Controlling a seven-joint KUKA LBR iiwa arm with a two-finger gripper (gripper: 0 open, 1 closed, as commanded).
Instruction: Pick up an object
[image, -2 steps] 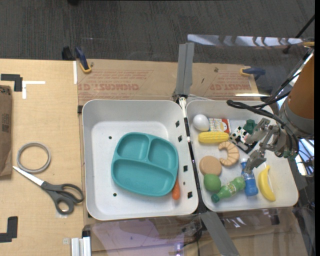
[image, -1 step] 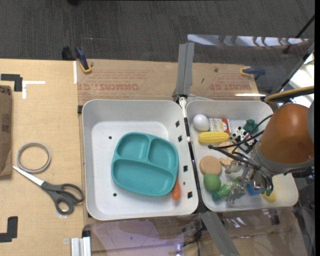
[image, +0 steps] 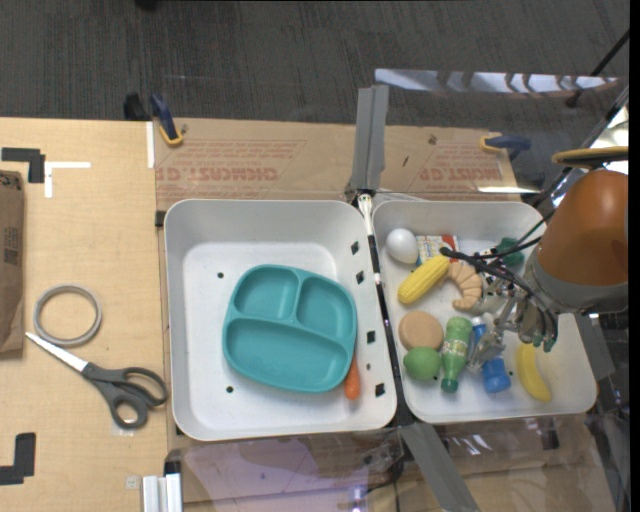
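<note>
A: I see 2 white bins on the tabletop (image: 90, 200). The left bin (image: 190, 300) holds a teal divided plate (image: 290, 328) with bare white floor around most of it; a small orange carrot (image: 352, 381) lies against the plate's right edge near the divider.

B: And the right bin?

A: The right bin (image: 560, 400) is crowded: a white egg (image: 401, 244), corn cob (image: 423, 279), croissant (image: 467, 284), tan round piece (image: 420, 329), green ball (image: 421, 363), green bottle (image: 455, 352), a small blue object (image: 495, 375) and a banana (image: 532, 371) near the right wall. Little free floor between them.

B: The tool?

A: The tool (image: 515, 320) hangs low over the blue object and bottle, between croissant and banana. The wrist covers it, so I cannot tell its state.

B: Outside the bins?

A: Scissors (image: 105, 378) and a tape roll (image: 67, 313) lie well left.
</note>
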